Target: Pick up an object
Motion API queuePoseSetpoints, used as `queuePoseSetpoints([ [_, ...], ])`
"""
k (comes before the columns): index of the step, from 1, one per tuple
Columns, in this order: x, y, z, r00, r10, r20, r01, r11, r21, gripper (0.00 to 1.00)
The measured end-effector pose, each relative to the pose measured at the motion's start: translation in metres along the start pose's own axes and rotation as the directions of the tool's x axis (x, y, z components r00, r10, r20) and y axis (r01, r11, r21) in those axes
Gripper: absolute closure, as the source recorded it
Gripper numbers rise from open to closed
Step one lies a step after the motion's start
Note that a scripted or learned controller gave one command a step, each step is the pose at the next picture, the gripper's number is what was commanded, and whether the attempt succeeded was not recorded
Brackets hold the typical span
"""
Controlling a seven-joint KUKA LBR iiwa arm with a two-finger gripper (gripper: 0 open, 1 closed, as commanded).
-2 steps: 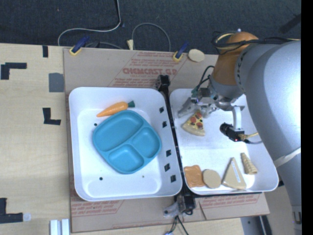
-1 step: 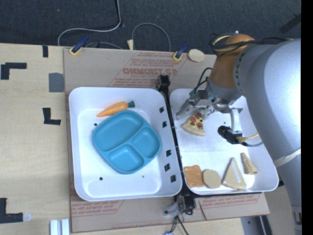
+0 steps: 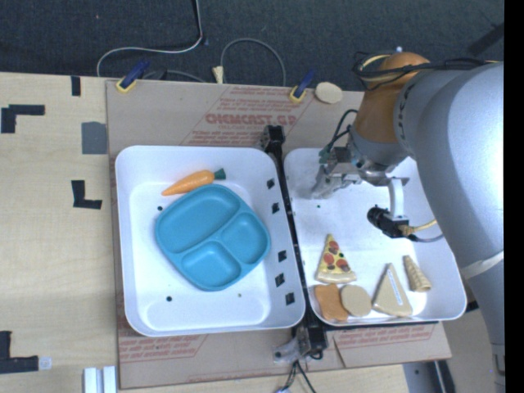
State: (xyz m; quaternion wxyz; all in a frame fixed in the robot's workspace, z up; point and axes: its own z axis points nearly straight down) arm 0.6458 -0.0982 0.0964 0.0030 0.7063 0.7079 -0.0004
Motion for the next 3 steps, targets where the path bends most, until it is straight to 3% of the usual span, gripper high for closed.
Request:
queuePoseSetpoints([
  [1,0.0,0.0,0.001,1.0,0.0,0.001,0.0,1.0,0.001,0.0],
  [2,0.004,0.023,-0.013,1.0,0.0,-0.005,0.0,1.0,0.002,0.0],
  [3,0.014,0.023,-0.093,1.0,0.0,-0.004,0.0,1.0,-0.003,0.0],
])
